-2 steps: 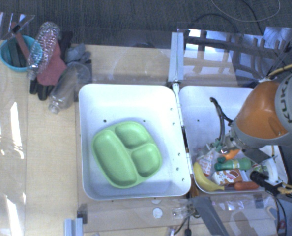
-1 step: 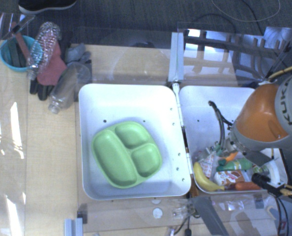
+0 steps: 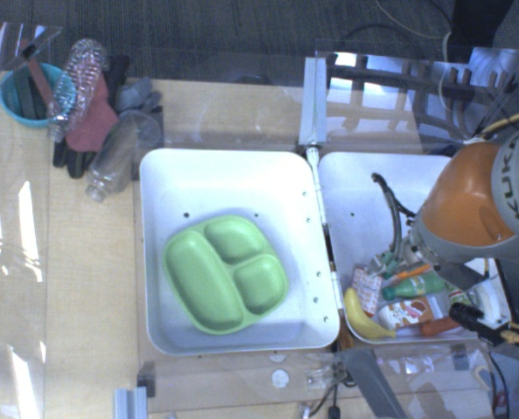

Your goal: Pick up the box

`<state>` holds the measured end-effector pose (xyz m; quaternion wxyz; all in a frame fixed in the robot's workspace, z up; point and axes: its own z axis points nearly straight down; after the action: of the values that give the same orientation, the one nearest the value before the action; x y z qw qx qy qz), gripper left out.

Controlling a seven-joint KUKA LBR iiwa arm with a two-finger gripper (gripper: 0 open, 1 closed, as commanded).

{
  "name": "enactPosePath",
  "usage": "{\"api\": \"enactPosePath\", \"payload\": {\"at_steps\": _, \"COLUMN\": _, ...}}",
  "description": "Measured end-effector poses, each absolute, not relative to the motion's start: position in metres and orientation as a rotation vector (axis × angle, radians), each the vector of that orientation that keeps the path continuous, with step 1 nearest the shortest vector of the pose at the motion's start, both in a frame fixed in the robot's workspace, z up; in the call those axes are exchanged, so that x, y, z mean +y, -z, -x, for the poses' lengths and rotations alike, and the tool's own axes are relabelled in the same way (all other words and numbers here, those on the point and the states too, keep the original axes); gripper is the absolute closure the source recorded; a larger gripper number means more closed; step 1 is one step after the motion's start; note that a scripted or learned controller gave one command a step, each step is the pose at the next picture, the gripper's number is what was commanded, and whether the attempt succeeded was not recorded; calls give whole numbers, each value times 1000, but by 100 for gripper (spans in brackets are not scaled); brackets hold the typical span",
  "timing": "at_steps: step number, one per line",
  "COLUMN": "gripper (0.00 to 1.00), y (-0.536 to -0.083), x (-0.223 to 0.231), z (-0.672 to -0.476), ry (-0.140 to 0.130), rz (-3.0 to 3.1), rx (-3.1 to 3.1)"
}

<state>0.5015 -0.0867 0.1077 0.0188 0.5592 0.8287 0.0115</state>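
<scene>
The gripper (image 3: pixel 399 256) is down in the near part of the right bin (image 3: pixel 356 190), mostly hidden under the arm's (image 3: pixel 469 208) orange band and grey wrist, so whether its claw is released or clenched cannot be told, and nothing can be seen caught in it. The arm comes in from the right and bends low over the bin, which reads as a reach into the pile, not a carry. Just near of and below the gripper lies a tight heap of small goods pushed against the bin's near wall: a yellow banana (image 3: pixel 364 319) at the near left corner, a red-and-white packet (image 3: pixel 365 283) just beyond it, a green and orange item (image 3: pixel 414 282) to its right, and a small red-and-white box (image 3: pixel 408 311) lying flat among them, touching its neighbours. That box appears to be the task's thing; it rests in the bin, not lifted. The crowding matters, since a grasp there would likely brush the banana or packet. A dark cable (image 3: pixel 389 197) curls across the bin's far floor. Left of the divider, the left bin (image 3: pixel 155 234) holds a green sectioned tray (image 3: pixel 226 271) lying flat. On the bench (image 3: pixel 58 278) at far left sit a clear plastic bottle (image 3: pixel 111 160), dark gloves and a blue bowl (image 3: pixel 19 103).
</scene>
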Motion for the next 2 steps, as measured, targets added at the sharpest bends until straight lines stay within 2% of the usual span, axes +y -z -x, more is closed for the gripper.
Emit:
{"api": "enactPosePath", "payload": {"at_steps": 1, "gripper": 0, "y": -108, "x": -87, "z": -502, "ry": -35, "rz": -1736, "rx": 2572}}
{"api": "enactPosePath", "payload": {"at_steps": 2, "gripper": 0, "y": -108, "x": -88, "z": -491, "ry": -10, "rz": -1603, "rx": 2686}}
